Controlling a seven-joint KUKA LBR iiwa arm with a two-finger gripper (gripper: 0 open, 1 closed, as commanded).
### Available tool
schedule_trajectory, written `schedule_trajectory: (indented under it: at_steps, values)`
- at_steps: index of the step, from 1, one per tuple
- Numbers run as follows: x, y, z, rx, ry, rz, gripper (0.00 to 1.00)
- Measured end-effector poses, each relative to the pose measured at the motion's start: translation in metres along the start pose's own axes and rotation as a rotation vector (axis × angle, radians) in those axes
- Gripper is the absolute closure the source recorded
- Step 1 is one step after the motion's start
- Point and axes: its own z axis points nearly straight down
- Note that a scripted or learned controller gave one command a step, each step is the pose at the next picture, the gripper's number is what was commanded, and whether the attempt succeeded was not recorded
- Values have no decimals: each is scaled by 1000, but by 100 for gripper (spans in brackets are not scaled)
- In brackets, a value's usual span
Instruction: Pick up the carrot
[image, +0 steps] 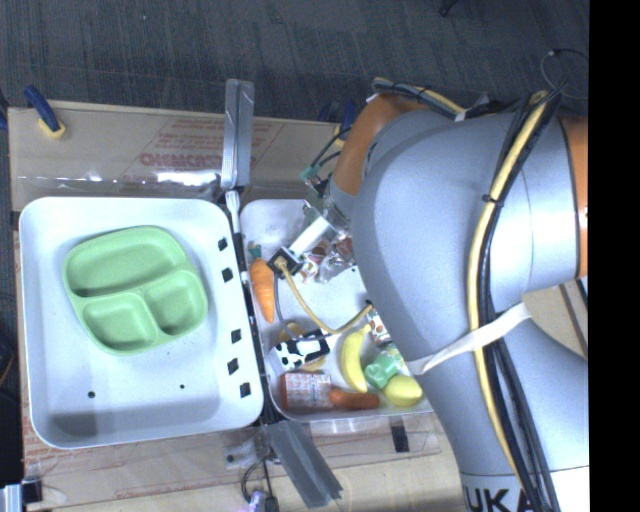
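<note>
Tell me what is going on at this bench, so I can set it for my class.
A grey robot arm reaches over the right bin, its hand low near the bin's upper end. The carrot lies along that bin's left wall, close to the hand but not held. A banana sits lower down. The left bin holds a green divided plate.

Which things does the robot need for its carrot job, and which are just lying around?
For the job:
carrot
right bin it lies in

Just lying about:
green tray in the left bin
banana
black-and-white toy
</note>
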Motion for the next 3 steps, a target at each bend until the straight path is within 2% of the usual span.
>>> schedule_trajectory:
  at_steps: [1,2,3]
  values:
    - [-17,-12,0,1,-1,351,100]
    - [35,-75,-100,-2,2,313,100]
    - [34,-74,-100,-3,2,316,0]
